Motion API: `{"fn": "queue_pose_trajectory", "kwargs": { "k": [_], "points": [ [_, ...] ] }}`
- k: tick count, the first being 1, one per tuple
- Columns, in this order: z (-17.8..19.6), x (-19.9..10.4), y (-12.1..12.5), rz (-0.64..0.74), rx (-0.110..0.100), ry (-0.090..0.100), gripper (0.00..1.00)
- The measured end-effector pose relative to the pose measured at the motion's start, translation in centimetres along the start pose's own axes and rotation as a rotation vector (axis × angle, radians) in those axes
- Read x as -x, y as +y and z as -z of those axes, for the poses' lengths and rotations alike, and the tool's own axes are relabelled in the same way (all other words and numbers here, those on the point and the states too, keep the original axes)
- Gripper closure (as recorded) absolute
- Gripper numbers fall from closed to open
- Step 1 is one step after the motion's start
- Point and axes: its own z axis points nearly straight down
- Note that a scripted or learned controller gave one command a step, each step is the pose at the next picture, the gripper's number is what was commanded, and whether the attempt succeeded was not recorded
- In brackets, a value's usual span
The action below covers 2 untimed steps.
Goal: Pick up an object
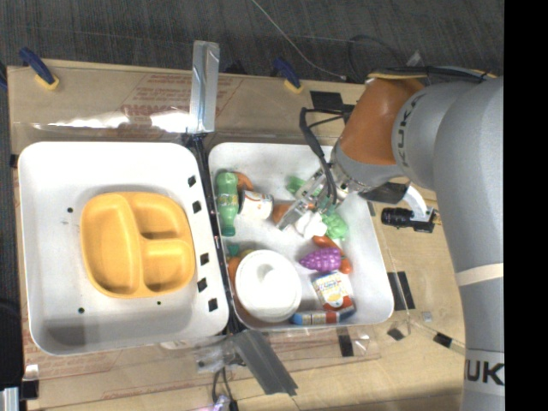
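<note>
- Two shallow white bins sit side by side before you; the left bin (34, 229) carries a yellow divided tray (137, 242), lying flat near its middle with three compartments showing.
- Between the bins you see a dark divider (208, 221) with small black tabs along it.
- In the right bin (377, 255), hard against its left wall, you have a green bottle (226, 202) lying lengthwise, cap end toward the bin's far side.
- Just right of the bottle lies a small white-and-brown object (255, 202); you cannot tell what it is.
- Nearer you, a white round lid or bowl (267, 285) fills the bin's near-left corner, with an orange piece (233, 268) peeking out at its left rim.
- Along the near wall lies a marker-like stick (321, 318), and just above it a small printed packet (332, 289).
- A purple grape-like cluster (322, 259) sits just right of the white bowl, beside a thin red piece (326, 241).
- The gripper (301, 215) is down in the middle of the right bin, pointing left. Its fingers are lost among the clutter, so you cannot tell how wide the pincer stands or whether it holds anything.
- A green leafy toy (334, 226) lies just beside the gripper on its right, close enough that contact is unclear.
- The grey arm (467, 144) with its orange band (377, 122) enters from the right.
</note>
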Motion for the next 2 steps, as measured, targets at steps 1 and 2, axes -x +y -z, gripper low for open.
{"fn": "queue_pose_trajectory", "kwargs": {
  "k": [1,2],
  "points": [
    [1.1,0.0,0.3,0.008,0.002,-0.002,1.00],
    [11.1,-2.1,7.0,-0.089,0.009,-0.008,1.00]
  ]
}}
